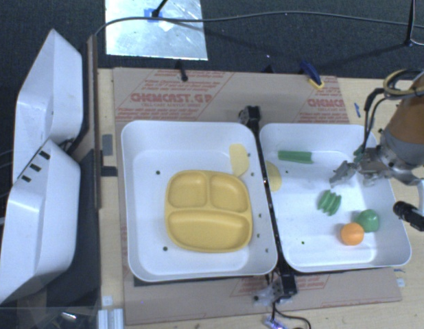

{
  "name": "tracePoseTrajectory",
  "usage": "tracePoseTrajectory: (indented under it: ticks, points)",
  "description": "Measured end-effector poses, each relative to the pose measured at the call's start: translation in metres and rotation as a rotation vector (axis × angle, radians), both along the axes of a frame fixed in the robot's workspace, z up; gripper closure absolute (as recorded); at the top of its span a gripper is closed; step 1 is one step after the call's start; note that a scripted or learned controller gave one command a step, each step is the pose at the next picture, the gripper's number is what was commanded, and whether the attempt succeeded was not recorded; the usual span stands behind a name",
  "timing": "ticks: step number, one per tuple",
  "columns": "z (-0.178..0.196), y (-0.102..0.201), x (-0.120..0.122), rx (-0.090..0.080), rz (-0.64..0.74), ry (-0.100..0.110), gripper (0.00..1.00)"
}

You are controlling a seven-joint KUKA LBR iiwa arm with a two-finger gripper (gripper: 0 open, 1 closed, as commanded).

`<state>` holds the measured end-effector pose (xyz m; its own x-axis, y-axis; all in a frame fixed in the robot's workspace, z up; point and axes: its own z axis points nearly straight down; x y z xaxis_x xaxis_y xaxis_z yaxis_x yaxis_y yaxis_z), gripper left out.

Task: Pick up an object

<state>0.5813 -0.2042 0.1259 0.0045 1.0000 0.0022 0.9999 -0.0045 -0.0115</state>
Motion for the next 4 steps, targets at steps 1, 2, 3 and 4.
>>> tracePoseTrajectory:
  ticks: [1, 2, 3, 4]
  points:
    - [-0.04, 0.04, 0.055, -0.001, 0.009, -0.01, 0.0]
    - [-0.042, 0.052, 0.001, -0.002, 0.004, -0.01, 0.0]
    - [-0.019, 0.092, 0.062, -0.003, 0.009, -0.016, 0.0]
    - [-0.043, 0.106, 0.044, -0.002, 0.006, -0.01, 0.0]
